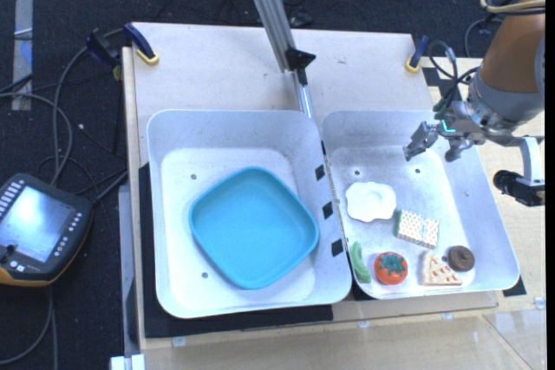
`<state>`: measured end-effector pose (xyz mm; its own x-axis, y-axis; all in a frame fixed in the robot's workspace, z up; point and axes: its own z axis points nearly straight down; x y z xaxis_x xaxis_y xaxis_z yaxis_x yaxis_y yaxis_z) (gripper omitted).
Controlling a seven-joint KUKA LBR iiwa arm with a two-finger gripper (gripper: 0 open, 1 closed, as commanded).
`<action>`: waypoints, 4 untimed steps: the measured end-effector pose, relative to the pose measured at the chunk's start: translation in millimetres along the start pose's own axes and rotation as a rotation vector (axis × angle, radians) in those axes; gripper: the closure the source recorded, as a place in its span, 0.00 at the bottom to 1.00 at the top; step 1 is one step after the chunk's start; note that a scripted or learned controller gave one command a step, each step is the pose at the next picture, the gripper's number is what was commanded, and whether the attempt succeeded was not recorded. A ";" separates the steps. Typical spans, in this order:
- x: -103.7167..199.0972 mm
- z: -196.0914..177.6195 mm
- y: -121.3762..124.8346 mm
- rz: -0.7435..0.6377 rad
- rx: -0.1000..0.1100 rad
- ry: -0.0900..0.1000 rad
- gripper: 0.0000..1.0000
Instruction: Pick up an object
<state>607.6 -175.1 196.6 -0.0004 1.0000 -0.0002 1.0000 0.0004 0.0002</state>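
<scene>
My gripper (pixel 436 145) hangs over the back right part of the right bin (pixel 381 134), its two fingers spread apart with nothing between them. Below it in that bin lie a white fried egg (pixel 370 202), a waffle-like cracker (pixel 417 228), a red tomato (pixel 391 267), a pizza slice (pixel 440 272), a brown donut (pixel 460 257) and a green pod (pixel 355 258). The gripper stands well above and behind these items, touching none.
The left bin (pixel 165 143) holds a blue square plate (pixel 252 226). A slanted metal pole (pixel 270 0) rises behind the bins. Clamps (pixel 141 45) sit at the bench's back corners. A teach pendant (pixel 35 225) lies on the floor at left.
</scene>
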 end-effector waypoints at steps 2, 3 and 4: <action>-2.7 62.1 -4.9 0.001 0.006 0.001 0.00; -2.2 103.2 -5.6 0.000 0.003 0.001 0.00; -2.7 90.7 -4.5 0.000 -0.001 0.000 1.00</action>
<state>603.1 -177.8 105.9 -0.0005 1.0000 -0.0006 1.0000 0.0005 0.0009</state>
